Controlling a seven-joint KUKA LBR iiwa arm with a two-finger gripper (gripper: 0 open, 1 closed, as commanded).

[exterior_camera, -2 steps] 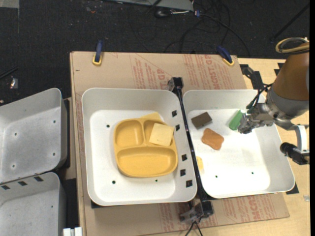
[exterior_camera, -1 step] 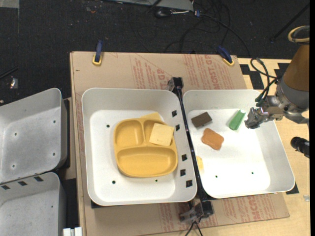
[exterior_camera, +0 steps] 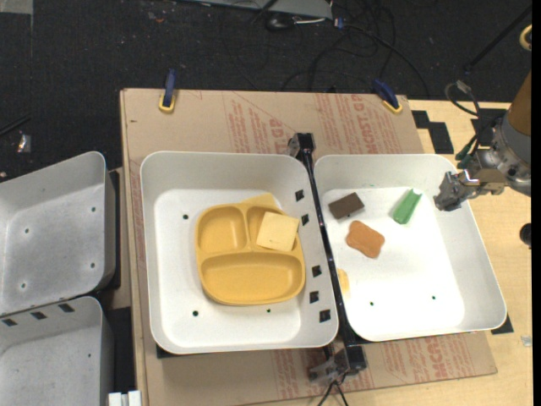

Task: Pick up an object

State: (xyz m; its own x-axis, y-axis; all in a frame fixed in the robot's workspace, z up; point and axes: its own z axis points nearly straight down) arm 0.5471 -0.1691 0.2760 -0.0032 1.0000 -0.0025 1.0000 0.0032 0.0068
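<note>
Gripper (exterior_camera: 446, 191) at right edge, finger state indeterminate. Centre it over the green block (exterior_camera: 407, 206), align with its long axis, then descend.

arm (exterior_camera: 517, 134): cut off by the right edge of my view; I see little past the wrist
gripper (exterior_camera: 446, 193): small and dark over the right bin's rim; I cannot tell how its fingers stand
yellow scrap (exterior_camera: 343, 279): tucked at the right bin's left wall by the divider; mostly hidden, and I cannot name it
divided tray (exterior_camera: 250, 265): its upper right compartment is largely covered by the pale block (exterior_camera: 277, 231)
grey trays (exterior_camera: 52, 227): cut off by the left and bottom edges
clamp (exterior_camera: 338, 364): dark and blurred at the table's front edge; I can make out no detail
cables (exterior_camera: 338, 11): run out past the top edge
</note>
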